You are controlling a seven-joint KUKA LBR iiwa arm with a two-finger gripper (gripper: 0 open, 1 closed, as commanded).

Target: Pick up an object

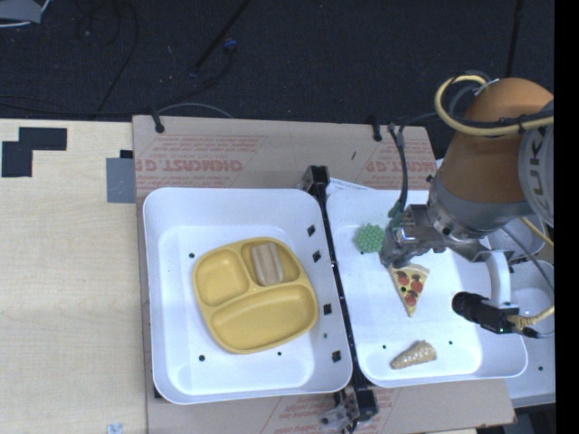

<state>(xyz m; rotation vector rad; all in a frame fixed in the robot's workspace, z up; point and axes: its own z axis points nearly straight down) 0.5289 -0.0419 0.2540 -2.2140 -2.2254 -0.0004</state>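
My gripper (401, 250) hangs low in the right bin (466, 355), near its back left part. Just below it lies a toy pizza slice (412, 288), its wide end right under the gripper and its tip pointing toward the front. A knobbly green toy (368, 238) sits immediately to the gripper's left. A tan wedge-shaped piece (413, 355) rests near the bin's front wall. I see nothing gripped.
The left bin (167, 333) holds a yellow divided plate (258, 315) with a tan, bun-like piece (266, 263) in its back right compartment. A black divider (327, 269) runs between the bins. Brown cardboard (235, 156) lies behind them.
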